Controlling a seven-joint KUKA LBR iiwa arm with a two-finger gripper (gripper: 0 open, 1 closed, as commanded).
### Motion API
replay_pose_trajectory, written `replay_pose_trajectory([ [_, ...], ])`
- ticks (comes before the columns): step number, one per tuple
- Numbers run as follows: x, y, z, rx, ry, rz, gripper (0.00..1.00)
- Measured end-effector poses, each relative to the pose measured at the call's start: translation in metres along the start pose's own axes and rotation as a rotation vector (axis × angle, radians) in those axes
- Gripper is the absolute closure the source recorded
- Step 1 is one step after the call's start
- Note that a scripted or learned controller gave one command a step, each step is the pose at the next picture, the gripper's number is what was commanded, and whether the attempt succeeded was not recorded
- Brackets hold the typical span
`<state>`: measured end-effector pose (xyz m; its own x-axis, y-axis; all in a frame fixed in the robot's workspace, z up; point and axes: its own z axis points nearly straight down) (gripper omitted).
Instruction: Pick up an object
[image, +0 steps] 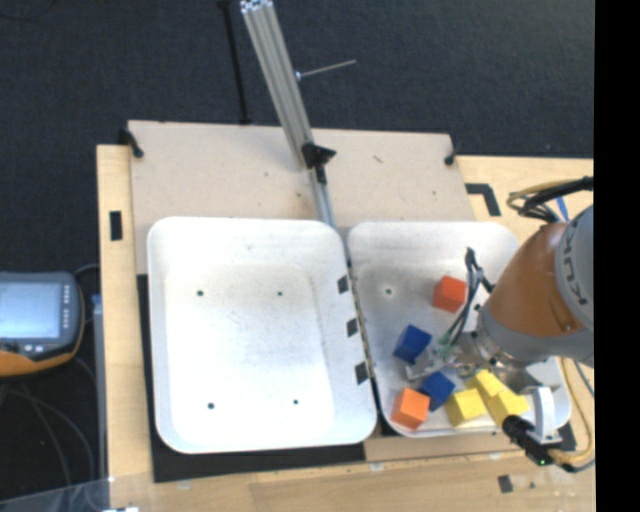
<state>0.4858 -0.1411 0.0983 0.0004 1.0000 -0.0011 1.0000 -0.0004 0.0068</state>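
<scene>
- Wooden bench (290, 180) bears both bins, keeping blocks corralled in the right bin (400, 250)
- Gripper (440, 358) hangs just beside the blue cube (411, 342), presumably its target; its grasp cannot be told

Two orange cubes (450, 293) (411, 406), two blue cubes (412, 343) (437, 388), yellow blocks (482, 400) scattered in right bin (400, 250).

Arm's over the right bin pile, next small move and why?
Probably a short straight descent onto the lower blue cube. The gripper sits low over the right bin, just above that cube, between it and the upper blue cube. An orange cube and yellow blocks crowd it closely, so a sideways shift risks nudging neighbours. I can't see how the jaws stand.
</scene>
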Motion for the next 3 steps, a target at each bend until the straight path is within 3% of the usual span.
replay_pose_trajectory([
  [1,0.046,0.02,0.0,0.0,-0.001,-0.006,0.0],
  [2,-0.025,0.001,-0.001,-0.006,-0.006,0.002,0.0],
  [3,0.041,0.053,0.001,-0.001,0.0,-0.01,0.0],
])
